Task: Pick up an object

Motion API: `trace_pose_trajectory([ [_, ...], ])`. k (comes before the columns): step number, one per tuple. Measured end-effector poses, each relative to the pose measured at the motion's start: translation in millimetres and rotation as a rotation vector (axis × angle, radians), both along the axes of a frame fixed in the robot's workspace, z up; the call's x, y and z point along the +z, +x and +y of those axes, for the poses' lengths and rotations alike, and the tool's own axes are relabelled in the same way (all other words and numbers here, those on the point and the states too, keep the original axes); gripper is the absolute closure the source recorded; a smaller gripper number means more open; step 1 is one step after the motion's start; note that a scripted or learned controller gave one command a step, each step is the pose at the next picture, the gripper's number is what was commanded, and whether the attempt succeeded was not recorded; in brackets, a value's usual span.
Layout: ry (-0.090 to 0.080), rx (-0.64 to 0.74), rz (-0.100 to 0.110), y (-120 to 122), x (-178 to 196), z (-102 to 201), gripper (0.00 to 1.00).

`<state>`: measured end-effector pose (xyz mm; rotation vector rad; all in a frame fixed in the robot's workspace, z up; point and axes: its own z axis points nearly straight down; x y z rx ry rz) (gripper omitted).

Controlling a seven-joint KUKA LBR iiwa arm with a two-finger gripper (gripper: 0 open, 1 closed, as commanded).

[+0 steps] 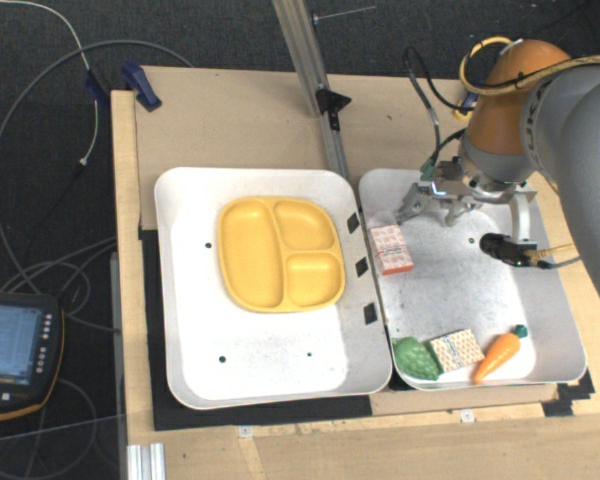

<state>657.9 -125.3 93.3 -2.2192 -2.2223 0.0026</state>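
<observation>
Starting at the far left, a handheld screen unit point(12, 353) is seen lying off the counter point(230, 118), with loose cables around it. A blue clamp point(140, 86) is spotted at the counter's back left corner. Next the left bin point(180, 298) is reached, and a yellow divided plate point(280, 253) is found lying flat in its upper half (three compartments, nothing in them). Between the two bins, a slanted aluminium post point(305, 48) is seen rising from the counter's back.

Now the right bin point(450, 288) is taken in. A small red-and-white box point(391, 249) is found close to its left wall, about halfway up. Along the bin's near edge, three things are lined up: a green lumpy item point(417, 357), then a patterned packet point(455, 349) touching or just beside it, then a toy carrot point(495, 357) just beside the packet, its green tip pointed up and right.

Over the bin's far end the tool point(435, 206) is seen, just beyond the red-and-white box and well apart from the three things at the near edge. Whether it is open or closed cannot be told (the angle does not allow it), and nothing is seen gripped. Behind it, the grey arm point(570, 128) with its orange band is seen coming in from the right.
</observation>
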Motion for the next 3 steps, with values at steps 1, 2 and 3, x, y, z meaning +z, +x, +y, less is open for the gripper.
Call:
trace_pose_trajectory([
  [1,0.001,0.001,-0.002,1,12,1,1.0],
  [2,-0.001,0.0,-0.011,2,77,3,1.0],
  [3,-0.001,0.0,-0.01,4,129,3,1.0],
])
